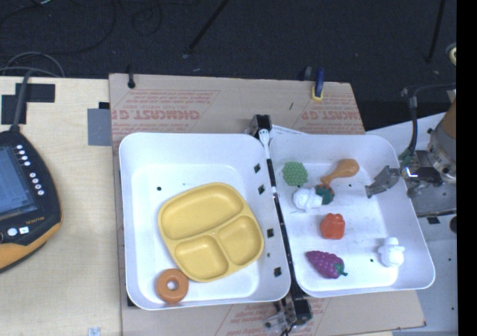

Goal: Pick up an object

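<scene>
Right bin (417, 282), near to far: purple grapes (325, 263), white figure (390, 252), red pepper (332, 226), drumstick (341, 171). Gripper (381, 182) at far right, fingers spread, nothing between them. Approach step; next: descend over one item.

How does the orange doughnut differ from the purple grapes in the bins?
The doughnut is an orange ring with a hole; the grapes are a purple bumpy bunch with a green stem end. The doughnut lies in the left bin beside the yellow divided plate; the grapes lie in the right bin. Both look like toy food near the bins' front edges.
</scene>
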{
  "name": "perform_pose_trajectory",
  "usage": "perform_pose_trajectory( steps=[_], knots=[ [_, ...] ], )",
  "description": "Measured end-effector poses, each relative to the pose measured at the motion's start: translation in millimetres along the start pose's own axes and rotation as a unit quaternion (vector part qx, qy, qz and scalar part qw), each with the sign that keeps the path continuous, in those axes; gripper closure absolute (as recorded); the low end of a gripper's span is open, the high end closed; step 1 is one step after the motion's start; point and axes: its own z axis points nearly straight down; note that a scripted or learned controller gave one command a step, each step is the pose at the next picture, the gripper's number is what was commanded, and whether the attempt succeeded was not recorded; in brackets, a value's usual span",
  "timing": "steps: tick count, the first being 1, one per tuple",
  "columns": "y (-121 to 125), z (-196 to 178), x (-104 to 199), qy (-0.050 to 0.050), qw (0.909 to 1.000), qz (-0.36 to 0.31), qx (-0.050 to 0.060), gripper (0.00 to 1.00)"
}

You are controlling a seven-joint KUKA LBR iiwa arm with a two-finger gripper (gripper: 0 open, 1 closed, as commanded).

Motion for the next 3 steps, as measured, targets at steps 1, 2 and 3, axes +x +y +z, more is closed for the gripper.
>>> perform_pose_trajectory(
  steps=[1,2,3],
  knots=[
    [12.7,82.7,116.3,0.002,1.0000,-0.004,0.003,0.00],
    [-70.6,132.2,87.4,0.001,1.0000,0.002,0.002,0.00],
    [-46.3,130.4,97.4,0.000,1.0000,0.000,0.000,0.00]
  ],
)
